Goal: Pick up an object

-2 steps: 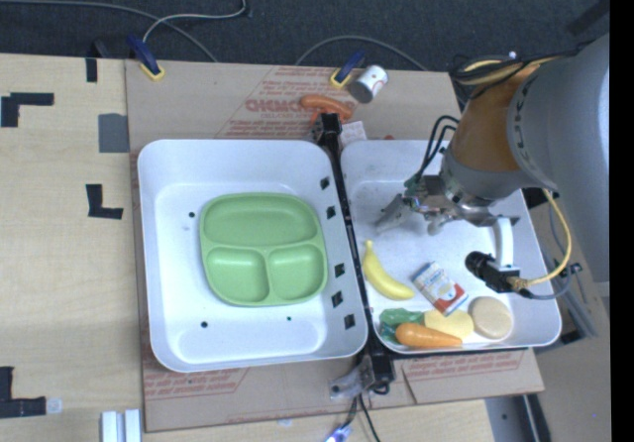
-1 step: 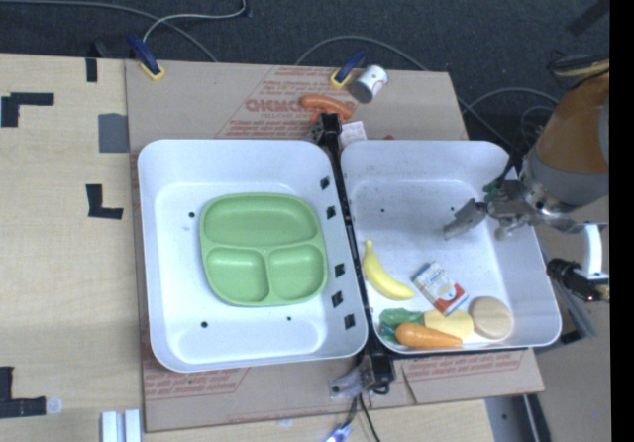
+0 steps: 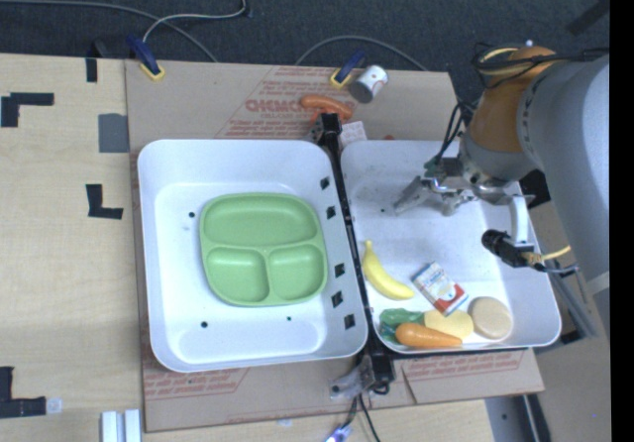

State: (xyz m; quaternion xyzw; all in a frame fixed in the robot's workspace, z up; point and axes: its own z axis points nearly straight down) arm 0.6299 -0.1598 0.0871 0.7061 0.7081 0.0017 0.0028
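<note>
- the gripper [image 3: 408, 198] sits low in the right bin [image 3: 543, 336], toward its far edge and a little left of the middle; its two thin metal fingers [image 3: 403, 201] point left toward the divider between the bins and are spread apart, released, with nothing between them.
- beneath and around the fingertips the white floor of the right bin is bare.
- behind the gripper, the wrist and the grey arm [image 3: 575, 153] with its orange band [image 3: 503, 118] reach in over the right bin's far right corner.
- the things to pick from lie well apart from the gripper, along the right bin's near edge.
- a yellow banana [image 3: 381, 274] lies just beside the divider, about midway down the left edge of that bin.
- a small red and white carton [image 3: 439, 287] lies to the right of the banana, tilted.
- at the near edge, an orange carrot [image 3: 428, 336] lies across a green item [image 3: 395, 318] near the near left corner, with a pale yellow piece [image 3: 451, 322] touching it.
- a round tan bun [image 3: 489, 318] sits just right of that, toward the near right corner.
- the left bin [image 3: 163, 172] holds a green divided plate [image 3: 264, 248] lying flat in its middle.
- both bins rest on a sheet of cardboard [image 3: 198, 98] on the bench.
</note>
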